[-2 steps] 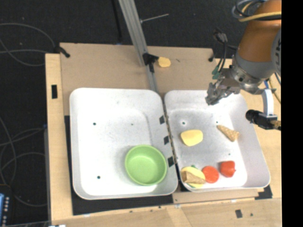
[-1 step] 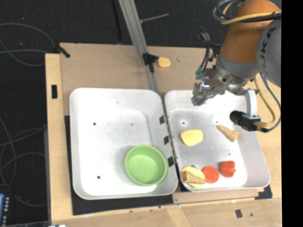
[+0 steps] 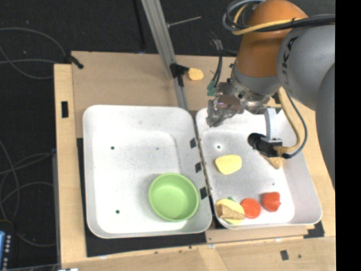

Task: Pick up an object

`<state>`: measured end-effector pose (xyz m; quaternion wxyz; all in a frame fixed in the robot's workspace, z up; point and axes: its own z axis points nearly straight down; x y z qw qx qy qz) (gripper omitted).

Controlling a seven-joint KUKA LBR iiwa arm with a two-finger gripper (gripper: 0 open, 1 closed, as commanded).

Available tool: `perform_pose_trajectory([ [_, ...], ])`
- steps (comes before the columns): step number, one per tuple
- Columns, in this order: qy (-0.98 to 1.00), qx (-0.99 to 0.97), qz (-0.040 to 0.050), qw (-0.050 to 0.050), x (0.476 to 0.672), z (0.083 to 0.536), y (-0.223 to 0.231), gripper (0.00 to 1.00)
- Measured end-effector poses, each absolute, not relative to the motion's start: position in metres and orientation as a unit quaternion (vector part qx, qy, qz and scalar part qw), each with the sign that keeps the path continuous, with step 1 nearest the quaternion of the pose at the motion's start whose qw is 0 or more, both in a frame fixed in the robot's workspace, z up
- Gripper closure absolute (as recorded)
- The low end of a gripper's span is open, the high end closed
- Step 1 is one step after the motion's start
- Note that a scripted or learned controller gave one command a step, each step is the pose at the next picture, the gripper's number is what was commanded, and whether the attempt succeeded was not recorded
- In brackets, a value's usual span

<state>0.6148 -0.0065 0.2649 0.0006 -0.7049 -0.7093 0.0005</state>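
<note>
My gripper hangs over the far left corner of the right bin, close to the rim between the two bins. Nothing shows between its tips. A pale yellow flat piece lies in the middle of the right bin, below the gripper. Along the right bin's near edge sit a yellow and tan piece, an orange-red ball and a red piece. A green bowl stands in the near right part of the left bin.
A tan piece lies at the right bin's right side. A small yellow object rests on the bench behind the bins. A slanted metal post rises behind the bins' shared rim.
</note>
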Motion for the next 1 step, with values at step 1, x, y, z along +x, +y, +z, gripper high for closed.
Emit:
perform_pose_trajectory([
  [1,-0.709,-0.705,0.0006,0.0,0.6083,0.2502,0.0404,1.0],
])
